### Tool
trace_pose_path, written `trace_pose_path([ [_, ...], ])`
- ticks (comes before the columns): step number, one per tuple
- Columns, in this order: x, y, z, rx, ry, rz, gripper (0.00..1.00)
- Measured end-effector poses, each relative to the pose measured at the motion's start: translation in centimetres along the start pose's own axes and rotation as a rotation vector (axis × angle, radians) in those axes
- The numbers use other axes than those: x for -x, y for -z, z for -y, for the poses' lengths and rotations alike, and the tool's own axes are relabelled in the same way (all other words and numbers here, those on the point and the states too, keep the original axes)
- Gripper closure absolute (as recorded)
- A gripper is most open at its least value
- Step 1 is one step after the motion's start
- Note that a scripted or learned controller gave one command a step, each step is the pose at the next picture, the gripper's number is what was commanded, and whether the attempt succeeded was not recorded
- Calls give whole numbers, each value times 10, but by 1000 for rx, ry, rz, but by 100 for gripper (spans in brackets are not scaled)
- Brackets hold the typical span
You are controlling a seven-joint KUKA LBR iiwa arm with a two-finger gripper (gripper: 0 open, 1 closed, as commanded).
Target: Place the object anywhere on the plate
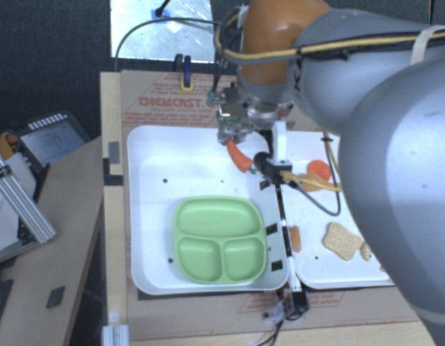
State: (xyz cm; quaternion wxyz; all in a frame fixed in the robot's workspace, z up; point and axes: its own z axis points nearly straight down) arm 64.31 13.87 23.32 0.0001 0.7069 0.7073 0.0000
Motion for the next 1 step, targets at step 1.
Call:
trace_pose_path([
  [1,0,0,0,1,2,0,0],
])
